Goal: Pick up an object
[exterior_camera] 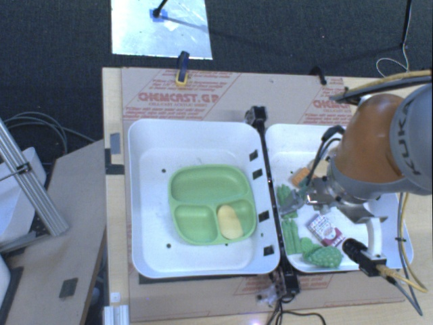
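Orange item (300,177) half-hidden behind claw (295,202)

Two bins (145,181) (298,144), one green tray (203,185)

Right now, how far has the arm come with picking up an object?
Done: the grey arm's gripper is low over the right white bin, beside the green leafy toys. In hand: nothing visibly lifted. Left: grasp and raise one; the yellow piece sits in the green divided tray.

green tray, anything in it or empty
Not empty: the green tray in the left bin holds a yellow object in its lower right compartment.
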